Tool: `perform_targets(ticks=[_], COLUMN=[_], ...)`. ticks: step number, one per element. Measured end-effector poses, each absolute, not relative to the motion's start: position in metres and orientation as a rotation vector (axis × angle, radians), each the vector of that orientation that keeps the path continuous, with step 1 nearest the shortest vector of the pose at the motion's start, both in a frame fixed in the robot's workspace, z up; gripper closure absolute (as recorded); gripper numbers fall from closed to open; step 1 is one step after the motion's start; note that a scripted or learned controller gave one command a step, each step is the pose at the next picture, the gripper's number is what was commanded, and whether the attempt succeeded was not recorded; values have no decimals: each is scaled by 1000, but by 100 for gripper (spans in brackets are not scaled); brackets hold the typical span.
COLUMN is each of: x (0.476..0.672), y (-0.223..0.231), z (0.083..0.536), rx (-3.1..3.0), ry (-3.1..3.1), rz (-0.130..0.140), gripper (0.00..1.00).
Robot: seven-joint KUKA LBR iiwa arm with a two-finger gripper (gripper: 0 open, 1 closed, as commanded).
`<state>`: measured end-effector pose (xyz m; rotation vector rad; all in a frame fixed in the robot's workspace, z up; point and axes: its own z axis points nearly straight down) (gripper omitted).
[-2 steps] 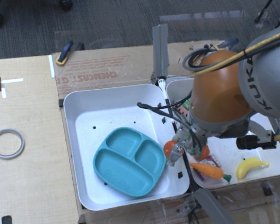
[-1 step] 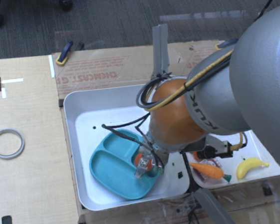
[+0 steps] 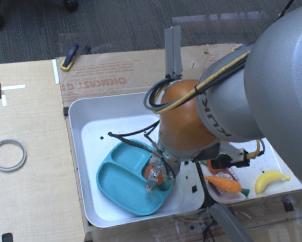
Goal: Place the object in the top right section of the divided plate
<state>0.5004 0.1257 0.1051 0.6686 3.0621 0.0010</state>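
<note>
Teal divided plate (image 3: 123,183) lying in left bin (image 3: 86,168), tilted diagonally in view. Gripper (image 3: 155,178) down over plate's right-hand section, partly hidden under orange band (image 3: 180,114) & grey arm (image 3: 277,87). Small orange object (image 3: 148,171) seen at the fingertips, right over that section; can't tell if clamped or just touching, nor whether fingers apart or together. Black cable (image 3: 133,131) trailing across bin floor above plate. In right bin (image 3: 288,186): carrot (image 3: 223,184) & banana (image 3: 270,179), near each other, not touching. Tape roll (image 3: 7,155) on bench at left, well apart from bins.
</note>
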Motion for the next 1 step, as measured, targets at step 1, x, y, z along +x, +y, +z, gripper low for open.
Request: perform_targets(ticks=[1], x=[497], y=[128], z=[99], rx=[663], ry=[3071], rz=[-2], gripper=[0])
